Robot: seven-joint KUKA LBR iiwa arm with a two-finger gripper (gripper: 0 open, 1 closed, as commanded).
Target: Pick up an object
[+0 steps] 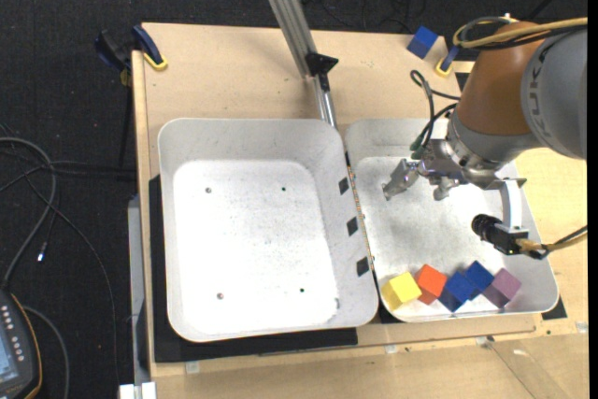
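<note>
My gripper [418,186] hangs over the upper middle of the right bin [385,151], its two grey fingers spread apart with nothing between them. Along that bin's near edge lie several blocks in a row: a yellow block [402,290], an orange block [431,281], a blue block [466,284] and a purple block [503,286]. The gripper is well above and behind the row, closest to the yellow and orange blocks.
The left bin [177,145] lies beside the right one. A loose blue block [423,42] rests on the wooden bench behind the right bin. A slanted metal pole [285,5] crosses the back. A black clamp [140,47] grips the bench's far left corner.
</note>
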